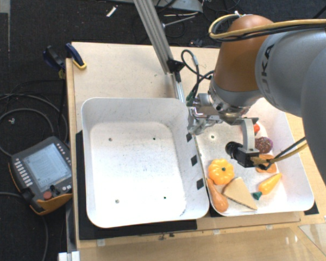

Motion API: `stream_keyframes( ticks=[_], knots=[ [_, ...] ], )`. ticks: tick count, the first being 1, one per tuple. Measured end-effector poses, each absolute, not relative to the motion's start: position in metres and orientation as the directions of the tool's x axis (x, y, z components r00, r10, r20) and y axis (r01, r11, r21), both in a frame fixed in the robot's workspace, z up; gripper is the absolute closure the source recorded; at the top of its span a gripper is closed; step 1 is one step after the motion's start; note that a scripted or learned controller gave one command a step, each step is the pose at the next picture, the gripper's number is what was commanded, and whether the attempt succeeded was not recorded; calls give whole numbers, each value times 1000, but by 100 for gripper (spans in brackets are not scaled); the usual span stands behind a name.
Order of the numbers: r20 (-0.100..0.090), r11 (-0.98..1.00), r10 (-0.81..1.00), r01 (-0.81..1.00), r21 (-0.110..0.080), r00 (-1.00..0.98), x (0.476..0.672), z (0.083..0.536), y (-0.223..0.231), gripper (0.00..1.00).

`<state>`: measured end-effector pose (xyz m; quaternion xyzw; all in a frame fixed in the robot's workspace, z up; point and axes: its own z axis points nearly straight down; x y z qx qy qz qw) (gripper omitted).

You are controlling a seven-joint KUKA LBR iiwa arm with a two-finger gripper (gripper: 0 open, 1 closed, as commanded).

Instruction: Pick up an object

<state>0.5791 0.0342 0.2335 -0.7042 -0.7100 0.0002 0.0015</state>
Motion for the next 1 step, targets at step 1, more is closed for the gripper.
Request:
stream_keyframes(
  ticks=[1],
  knots=[
    [2,10,1000,1000,-1,-10,564,241,93,100]
  ],
)
